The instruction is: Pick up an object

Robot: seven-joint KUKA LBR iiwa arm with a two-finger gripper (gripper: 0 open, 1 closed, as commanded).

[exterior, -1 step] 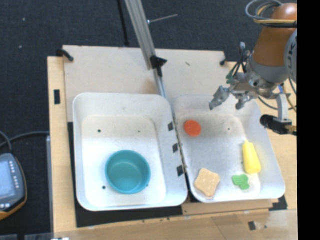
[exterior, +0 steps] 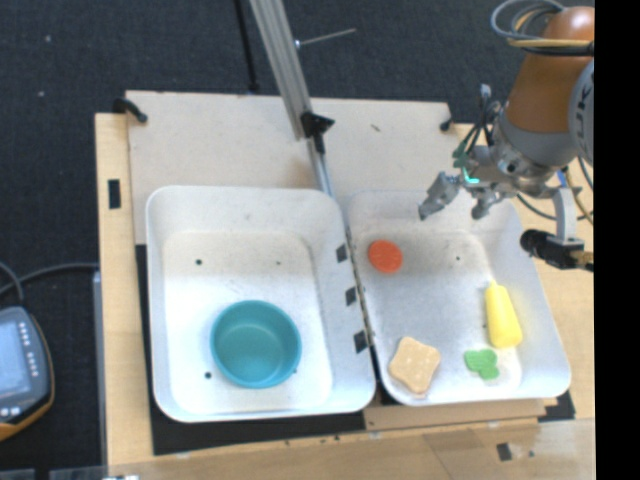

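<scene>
So the gripper (exterior: 461, 204) hangs over the far edge of the right bin (exterior: 540, 298), jaws spread wide with nothing between them. Inside that bin: an orange ball (exterior: 385, 256) sits toward the far left, well apart from the gripper; a yellow block (exterior: 502, 314) lies by the right wall; a green piece (exterior: 483, 363) is just in front of it; a tan cracker-looking thing (exterior: 414, 364) is at the near edge. The left bin (exterior: 180, 218) holds a teal bowl (exterior: 256, 343).
</scene>
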